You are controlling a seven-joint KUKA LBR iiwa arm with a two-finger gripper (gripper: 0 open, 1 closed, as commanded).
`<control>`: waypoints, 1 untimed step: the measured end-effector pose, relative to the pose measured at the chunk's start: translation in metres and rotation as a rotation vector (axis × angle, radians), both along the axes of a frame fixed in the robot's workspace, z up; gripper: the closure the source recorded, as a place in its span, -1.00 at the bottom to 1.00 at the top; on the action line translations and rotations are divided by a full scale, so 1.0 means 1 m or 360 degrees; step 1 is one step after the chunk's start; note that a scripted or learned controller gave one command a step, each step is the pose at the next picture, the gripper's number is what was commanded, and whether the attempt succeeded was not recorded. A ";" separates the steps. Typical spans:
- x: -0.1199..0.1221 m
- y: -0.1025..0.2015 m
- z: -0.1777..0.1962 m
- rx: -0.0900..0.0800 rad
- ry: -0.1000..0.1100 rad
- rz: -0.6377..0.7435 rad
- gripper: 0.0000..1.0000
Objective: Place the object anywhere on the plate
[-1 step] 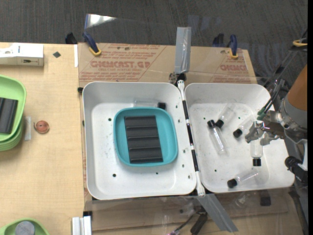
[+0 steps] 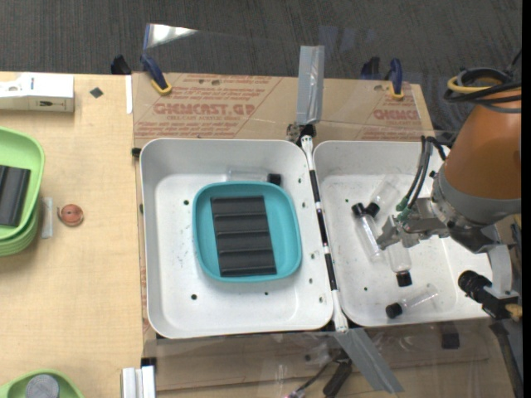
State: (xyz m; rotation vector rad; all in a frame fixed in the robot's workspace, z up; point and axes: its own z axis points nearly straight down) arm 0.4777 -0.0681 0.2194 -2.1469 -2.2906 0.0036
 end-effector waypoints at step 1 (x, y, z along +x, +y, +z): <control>0.005 0.074 -0.003 -0.0001 0.0001 0.0158 1.00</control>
